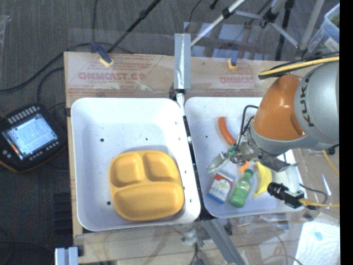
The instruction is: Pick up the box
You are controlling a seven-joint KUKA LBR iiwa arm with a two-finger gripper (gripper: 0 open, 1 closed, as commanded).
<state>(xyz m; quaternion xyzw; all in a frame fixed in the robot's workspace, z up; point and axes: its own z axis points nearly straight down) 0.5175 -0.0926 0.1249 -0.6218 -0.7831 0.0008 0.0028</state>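
Sitting side by side on the counter are two shallow white bins. The left bin holds one thing: a yellow divided plate with three compartments, lying toward the bin's near right corner. The right bin holds the box, small and white with red and blue print, near the bin's near edge, left of centre. The box's long axis runs from near left to far right, tilted slightly. Just beside it on the right lies a green bottle, cap pointing away; a banana lies right of the bottle. An orange carrot lies toward the far edge. The end effector hangs just above the box's far end; whether it is spread or closed cannot be told.
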